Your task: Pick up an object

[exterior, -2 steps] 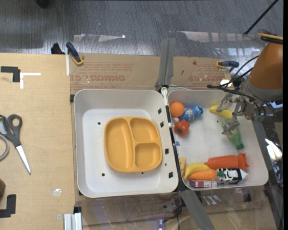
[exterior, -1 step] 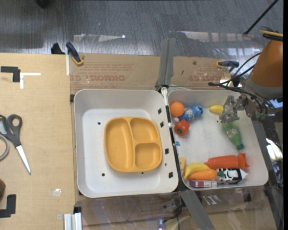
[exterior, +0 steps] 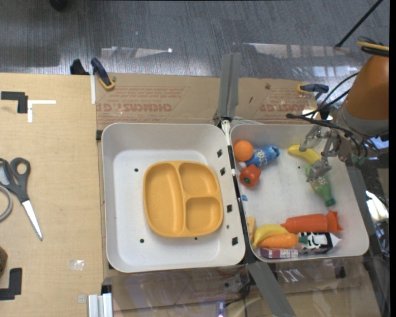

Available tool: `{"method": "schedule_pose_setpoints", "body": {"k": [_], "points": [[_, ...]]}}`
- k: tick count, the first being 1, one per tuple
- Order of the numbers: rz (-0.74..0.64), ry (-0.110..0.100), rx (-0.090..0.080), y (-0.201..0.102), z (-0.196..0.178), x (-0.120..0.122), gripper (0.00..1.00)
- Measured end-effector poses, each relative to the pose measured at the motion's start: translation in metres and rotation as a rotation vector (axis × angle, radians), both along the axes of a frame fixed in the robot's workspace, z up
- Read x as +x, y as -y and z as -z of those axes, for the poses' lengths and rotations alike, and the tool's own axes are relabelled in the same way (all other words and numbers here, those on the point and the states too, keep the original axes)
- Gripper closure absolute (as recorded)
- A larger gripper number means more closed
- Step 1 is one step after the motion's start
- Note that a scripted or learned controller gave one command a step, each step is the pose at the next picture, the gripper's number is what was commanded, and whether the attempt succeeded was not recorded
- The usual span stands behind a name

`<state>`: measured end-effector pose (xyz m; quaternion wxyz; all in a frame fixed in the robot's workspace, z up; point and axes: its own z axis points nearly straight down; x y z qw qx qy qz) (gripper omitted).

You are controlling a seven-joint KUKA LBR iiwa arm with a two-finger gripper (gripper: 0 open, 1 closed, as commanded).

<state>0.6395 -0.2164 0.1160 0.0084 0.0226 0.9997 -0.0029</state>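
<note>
On the bench (exterior: 49,204), the gripper (exterior: 322,162) hangs at right of frame over a small green bottle-shaped toy (exterior: 323,191), poised for picking; I cannot tell its state

The arm (exterior: 371,86) is cut off by the right edge, so just its orange band and wrist show. The gripper (exterior: 322,162) is small and tangled with cables, and its lower end overlaps a green object (exterior: 323,192) too small to identify or to judge whether the two touch. At the left edge, a pair of scissors (exterior: 21,189) has one handle loop cut off, and a dark shape (exterior: 60,3) is cropped by the top edge.
</note>
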Motion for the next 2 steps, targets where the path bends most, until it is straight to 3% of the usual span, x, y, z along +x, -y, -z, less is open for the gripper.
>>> {"method": "schedule_pose_setpoints", "body": {"k": [1, 2], "points": [[0.100, -0.011, 0.007, 0.004, 0.022, -0.013, 0.00], [0.097, -0.005, 0.005, 0.003, 0.011, -0.011, 1.00]]}}
